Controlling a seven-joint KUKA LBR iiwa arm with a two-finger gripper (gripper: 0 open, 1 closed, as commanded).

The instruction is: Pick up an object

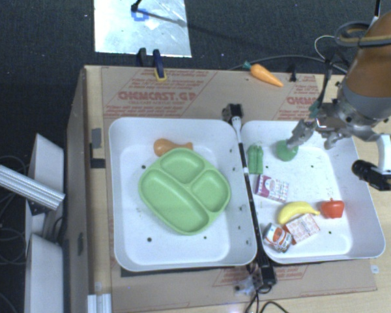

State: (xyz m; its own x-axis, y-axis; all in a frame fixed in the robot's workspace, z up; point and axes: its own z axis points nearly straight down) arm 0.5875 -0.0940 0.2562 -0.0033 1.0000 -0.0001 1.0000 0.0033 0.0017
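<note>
Gripper [318, 134] over the far part of the right bin [362, 194]; two fingers spread apart, nothing between them. Round green object [286, 151] on the bin floor, touching the nearer fingertip [298, 139]. Banana [297, 210], red pepper [332, 208] and small cartons [304, 227] lie nearer the bin's front. Green divided plate [184, 189] in the left bin [133, 175].

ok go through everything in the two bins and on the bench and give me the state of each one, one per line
gripper: over the right bin, above a green round object
green divided plate: lying flat in the left bin, compartments bare
orange object: partly tucked behind the plate
banana: lying on its side
red pepper: resting beside the banana
carrot: lying on the bench, outside both bins
</note>
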